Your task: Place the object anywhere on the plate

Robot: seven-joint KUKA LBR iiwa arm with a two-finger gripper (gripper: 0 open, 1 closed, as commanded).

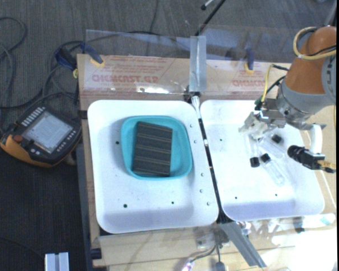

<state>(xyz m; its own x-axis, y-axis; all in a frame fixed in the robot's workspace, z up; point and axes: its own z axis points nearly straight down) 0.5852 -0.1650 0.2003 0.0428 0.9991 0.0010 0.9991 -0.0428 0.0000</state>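
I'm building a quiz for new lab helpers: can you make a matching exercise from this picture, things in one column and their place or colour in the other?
Things:
1. plate
2. dark ridged block
3. gripper
4. handheld control pendant

Places or colours:
A. on the floor, left of the bench
B. turquoise, in the left bin
C. over the right bin
D. lying on the plate

Pairs: 1-B, 2-D, 3-C, 4-A
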